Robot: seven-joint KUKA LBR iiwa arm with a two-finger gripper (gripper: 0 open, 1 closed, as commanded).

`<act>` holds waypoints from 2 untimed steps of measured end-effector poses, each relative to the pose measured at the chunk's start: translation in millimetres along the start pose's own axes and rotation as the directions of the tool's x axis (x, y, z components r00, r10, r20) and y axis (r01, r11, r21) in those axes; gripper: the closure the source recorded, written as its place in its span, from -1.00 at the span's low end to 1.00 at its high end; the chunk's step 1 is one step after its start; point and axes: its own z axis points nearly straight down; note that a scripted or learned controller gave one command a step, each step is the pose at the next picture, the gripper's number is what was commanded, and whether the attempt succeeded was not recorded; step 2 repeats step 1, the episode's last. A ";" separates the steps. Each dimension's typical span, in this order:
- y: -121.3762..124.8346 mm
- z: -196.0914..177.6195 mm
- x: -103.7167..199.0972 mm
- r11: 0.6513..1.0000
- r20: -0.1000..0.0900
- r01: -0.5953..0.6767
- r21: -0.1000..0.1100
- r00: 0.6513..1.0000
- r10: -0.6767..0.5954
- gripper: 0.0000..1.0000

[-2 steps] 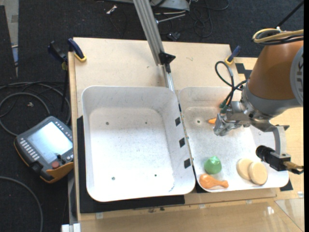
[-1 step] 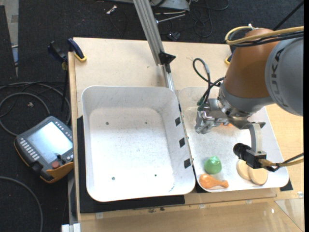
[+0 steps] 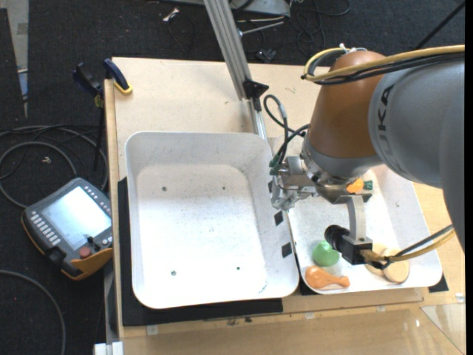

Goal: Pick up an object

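Your tool (image 3: 282, 195) hangs over the left rim of the right bin (image 3: 406, 220), open or closed you cannot tell, with the green ball (image 3: 325, 255) lying nearer and rightward, touching the orange piece (image 3: 326, 277).

**Bright, even light above a dark surround**

Soft overhead light falls evenly over the counter (image 3: 185, 95). The left bin (image 3: 148, 161) reads near-white, with faint grey shading along its walls and no hard shadow. The arm (image 3: 421, 117) carries a broad, dull highlight on top of its orange band (image 3: 347, 87), and a soft shadow beneath it dims the right bin (image 3: 414, 220). The floor (image 3: 52, 50) is dark and murky. The picture is slightly grainy.
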 end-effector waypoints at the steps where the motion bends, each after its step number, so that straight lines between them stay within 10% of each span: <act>1: -0.1 11.2 53.8 1.000 0.000 0.001 0.000 1.000 -0.001 1.00; 2: -0.1 11.2 53.8 1.000 0.000 0.001 0.000 1.000 -0.001 1.00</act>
